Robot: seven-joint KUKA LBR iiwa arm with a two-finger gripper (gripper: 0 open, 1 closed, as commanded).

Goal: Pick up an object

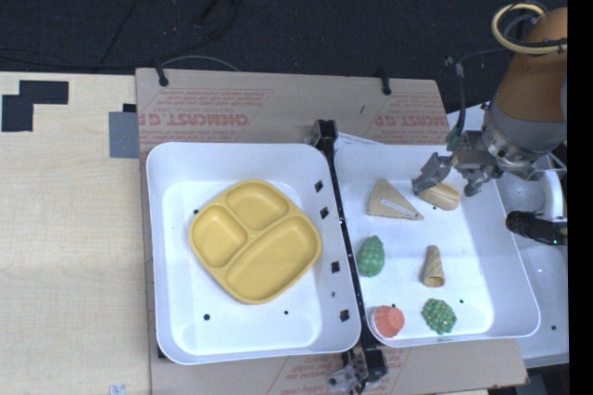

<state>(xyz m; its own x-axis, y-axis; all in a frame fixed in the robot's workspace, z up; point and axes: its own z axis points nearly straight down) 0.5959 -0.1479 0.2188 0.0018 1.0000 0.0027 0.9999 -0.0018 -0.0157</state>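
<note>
My gripper hangs over the back of the right bin, fingers spread open. A tan bread-like piece lies just below and between the fingertips, and I cannot tell whether they touch it. Left of it rests a pale wedge. Further forward in that bin are a green lumpy piece, a tan cone, a green broccoli-like piece and a reddish-orange piece.
The left bin holds a yellow divided plate. A black divider runs between the two bins. Cardboard lies under the bins, with pale bench to the left.
</note>
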